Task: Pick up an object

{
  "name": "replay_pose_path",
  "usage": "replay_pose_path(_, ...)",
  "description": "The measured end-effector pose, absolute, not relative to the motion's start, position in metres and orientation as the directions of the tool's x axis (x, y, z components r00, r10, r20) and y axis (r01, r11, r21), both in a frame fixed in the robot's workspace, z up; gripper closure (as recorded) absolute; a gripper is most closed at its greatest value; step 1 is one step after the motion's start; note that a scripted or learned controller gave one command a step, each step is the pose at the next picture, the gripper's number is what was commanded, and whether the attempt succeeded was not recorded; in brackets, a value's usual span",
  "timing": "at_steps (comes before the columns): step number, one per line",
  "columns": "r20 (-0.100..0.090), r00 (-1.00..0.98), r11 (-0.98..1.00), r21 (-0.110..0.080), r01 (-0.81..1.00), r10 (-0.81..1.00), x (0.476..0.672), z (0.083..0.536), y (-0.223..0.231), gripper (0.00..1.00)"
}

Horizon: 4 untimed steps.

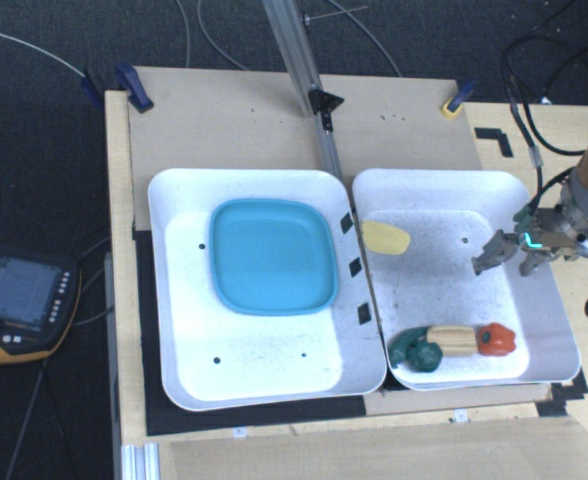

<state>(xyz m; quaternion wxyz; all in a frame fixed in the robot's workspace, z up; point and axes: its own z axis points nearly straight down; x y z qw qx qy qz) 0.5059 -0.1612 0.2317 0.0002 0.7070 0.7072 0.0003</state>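
Item, operator: your gripper (509,250) hung over the right bin (444,190), near its right wall, fingers (489,256) spread apart with nothing between them. Nearest stock lay toward the bin's front edge from those fingers, well apart from them: a wooden piece (452,340), long axis running left to right along the front wall, with a red piece (495,339) touching its right end and a dark green piece (417,352) at its left end. The red piece sat almost straight in front of the fingers. A yellow piece (385,237) lay off to their left, near the dividing wall. The left bin (179,268) held a blue plate (274,256), farthest from the fingers.
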Motion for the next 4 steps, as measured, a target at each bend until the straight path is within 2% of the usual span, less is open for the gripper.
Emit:
replay_pose_path(1,0.0,0.0,0.0,0.0,1.0,1.0,0.506,0.232,-0.161,0.0)
replay_pose_path(2,0.001,-0.001,0.001,-0.004,1.0,1.0,0.502,0.175,-0.152,0.0)
replay_pose_path(4,0.001,0.0,0.0,-0.003,1.0,1.0,0.503,0.094,-0.149,0.0)
